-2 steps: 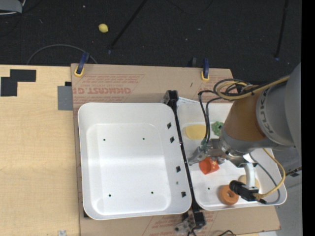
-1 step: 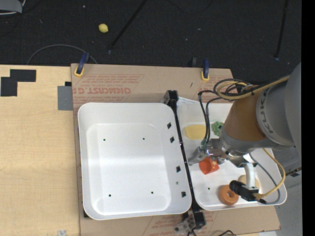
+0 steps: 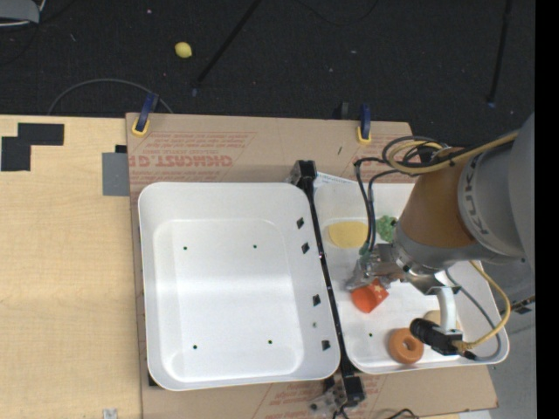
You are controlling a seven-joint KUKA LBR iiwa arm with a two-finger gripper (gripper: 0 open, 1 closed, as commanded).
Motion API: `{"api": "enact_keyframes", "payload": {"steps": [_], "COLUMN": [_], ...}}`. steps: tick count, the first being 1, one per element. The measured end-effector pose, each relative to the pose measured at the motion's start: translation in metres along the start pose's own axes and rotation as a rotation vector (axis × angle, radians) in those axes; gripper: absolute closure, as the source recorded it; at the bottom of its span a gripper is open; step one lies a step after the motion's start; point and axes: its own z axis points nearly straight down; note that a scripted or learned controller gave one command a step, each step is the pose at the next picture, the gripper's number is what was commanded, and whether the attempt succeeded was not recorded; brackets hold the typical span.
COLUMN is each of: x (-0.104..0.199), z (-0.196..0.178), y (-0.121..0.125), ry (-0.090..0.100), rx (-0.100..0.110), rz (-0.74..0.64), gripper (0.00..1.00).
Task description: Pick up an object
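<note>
You can see the gripper [image 3: 365, 273] low in the right bin [image 3: 489, 356], reaching in from the right, its metal tip just above the red-orange block [image 3: 369, 298] and perhaps touching its upper edge. Whether the fingers are wide or narrow you cannot tell, because the wrist covers them. The block is small, with flat sides, and it lies on the bin floor near the divider between the two bins. Near it you find a yellow disc [image 3: 347, 233], a green piece [image 3: 385, 227] partly under the arm, and an orange ring [image 3: 406, 346] at the front. The left bin [image 3: 157, 234] sits beside it.
</note>
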Motion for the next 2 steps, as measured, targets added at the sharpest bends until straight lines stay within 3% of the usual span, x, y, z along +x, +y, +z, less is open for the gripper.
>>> {"api": "enact_keyframes", "payload": {"steps": [1,2], "x": [0.059,0.156], "z": [-0.095,-0.107], "y": [0.042,-0.010], "ry": [0.000,0.001], "rx": [-0.009,-0.001], "rz": [-0.007,-0.011], "gripper": [1.00,1.00]}}
